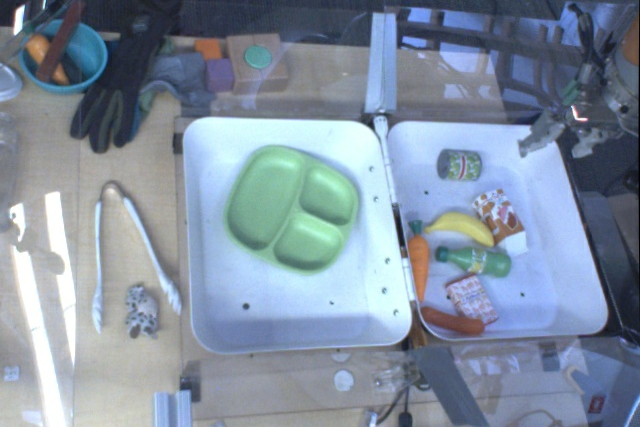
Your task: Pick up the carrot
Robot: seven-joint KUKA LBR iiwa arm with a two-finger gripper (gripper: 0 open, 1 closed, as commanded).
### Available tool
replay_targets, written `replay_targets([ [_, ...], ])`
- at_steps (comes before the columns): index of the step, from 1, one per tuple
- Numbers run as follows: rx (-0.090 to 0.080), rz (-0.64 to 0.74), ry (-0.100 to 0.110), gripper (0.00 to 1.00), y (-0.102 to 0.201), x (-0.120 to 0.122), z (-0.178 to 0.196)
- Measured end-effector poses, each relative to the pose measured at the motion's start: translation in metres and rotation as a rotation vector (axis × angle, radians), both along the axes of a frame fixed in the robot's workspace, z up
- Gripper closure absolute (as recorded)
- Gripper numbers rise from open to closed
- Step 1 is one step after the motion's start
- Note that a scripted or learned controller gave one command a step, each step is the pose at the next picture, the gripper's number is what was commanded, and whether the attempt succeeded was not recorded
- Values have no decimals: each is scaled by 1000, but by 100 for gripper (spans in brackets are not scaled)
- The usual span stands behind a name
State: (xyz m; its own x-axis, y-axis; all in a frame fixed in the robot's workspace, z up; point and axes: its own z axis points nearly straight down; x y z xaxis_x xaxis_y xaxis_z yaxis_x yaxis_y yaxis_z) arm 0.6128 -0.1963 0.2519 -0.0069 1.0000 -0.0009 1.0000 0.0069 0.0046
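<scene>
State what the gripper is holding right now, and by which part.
Nothing. The gripper hangs open at the right bin's far right corner; the carrot lies untouched by the left wall.

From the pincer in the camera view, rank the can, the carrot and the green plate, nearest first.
Measured from the pincer at the right bin's upper right corner:
1. Can, upper part of the right bin.
2. Carrot, along the right bin's left wall.
3. Green plate, in the left bin.
</scene>
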Motion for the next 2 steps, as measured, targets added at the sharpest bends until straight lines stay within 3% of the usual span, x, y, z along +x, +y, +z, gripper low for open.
replay_targets([
  [1, 0, 71, -1, 0, 46, -34, -100],
  [2, -10, 125, -37, 0, 83, -26, -129],
])
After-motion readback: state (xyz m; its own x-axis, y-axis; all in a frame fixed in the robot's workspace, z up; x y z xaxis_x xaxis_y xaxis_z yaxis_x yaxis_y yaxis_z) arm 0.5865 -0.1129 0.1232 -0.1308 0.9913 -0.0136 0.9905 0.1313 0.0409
